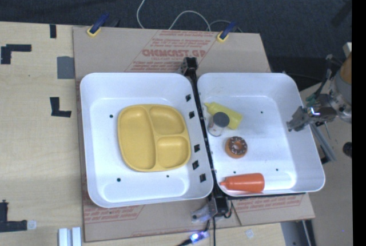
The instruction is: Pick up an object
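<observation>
right now your gripper sits over the right bin's right rim, and from this slant you can't tell how it stands; it looks empty, though that's hazy. the donut lies mid-bin, well to the gripper's left and a bit nearer the front. the orange bottle lies along the bin's front wall, long axis left-right.

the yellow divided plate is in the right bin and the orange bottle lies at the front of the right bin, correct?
Not quite. The camera view shows the yellow divided plastic plate lying in the left shallow white bin, not the right one. The rest holds: the orange plastic bottle lies at the front of the right shallow white bin.
</observation>
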Robot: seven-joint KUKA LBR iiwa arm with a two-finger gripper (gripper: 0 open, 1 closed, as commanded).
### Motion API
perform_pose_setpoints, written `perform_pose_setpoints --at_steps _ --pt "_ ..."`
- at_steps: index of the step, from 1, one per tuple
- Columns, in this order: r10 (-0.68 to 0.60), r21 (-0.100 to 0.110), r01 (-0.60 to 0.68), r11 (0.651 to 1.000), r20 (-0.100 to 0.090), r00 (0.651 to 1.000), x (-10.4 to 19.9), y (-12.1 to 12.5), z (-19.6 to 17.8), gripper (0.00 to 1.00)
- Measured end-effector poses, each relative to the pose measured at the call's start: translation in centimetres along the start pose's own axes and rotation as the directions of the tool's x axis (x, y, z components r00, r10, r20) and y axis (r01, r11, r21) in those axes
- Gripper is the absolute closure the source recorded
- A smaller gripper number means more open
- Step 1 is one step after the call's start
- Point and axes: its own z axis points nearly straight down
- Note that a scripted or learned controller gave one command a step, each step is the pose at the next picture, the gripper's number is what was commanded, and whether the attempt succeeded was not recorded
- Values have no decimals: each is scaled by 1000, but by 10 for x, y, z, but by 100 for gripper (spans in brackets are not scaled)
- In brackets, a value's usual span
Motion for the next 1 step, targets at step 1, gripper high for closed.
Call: perform_pose_setpoints --at_steps 1 --pt "-5 1 5 1000 -2 1000 55 6 -9 100"
